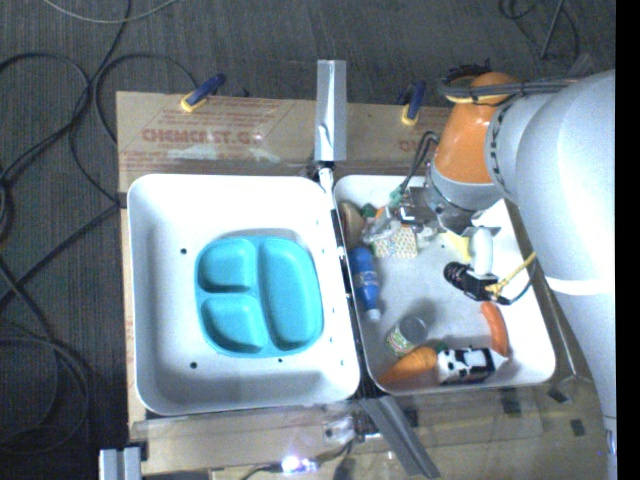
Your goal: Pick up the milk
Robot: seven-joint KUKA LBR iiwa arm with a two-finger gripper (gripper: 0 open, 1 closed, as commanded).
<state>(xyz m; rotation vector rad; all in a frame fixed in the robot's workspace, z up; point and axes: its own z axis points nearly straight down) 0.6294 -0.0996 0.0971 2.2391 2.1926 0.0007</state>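
Nearest the lens, along the right bin's (540, 363) front wall, the milk (466, 365) (a black-and-white cow-patterned carton) lies on its side, touching an orange carrot (410, 366). Just behind the carrot stands a small can (407, 332). A blue bottle (365, 281) lies along that bin's left wall, and a red sausage-like piece (495, 329) lies near the right wall. The gripper (400, 230) hangs over the bin's back left part, well apart from the milk; whether it is open I cannot tell. The left bin (160, 298) holds a turquoise divided tray (260, 294).
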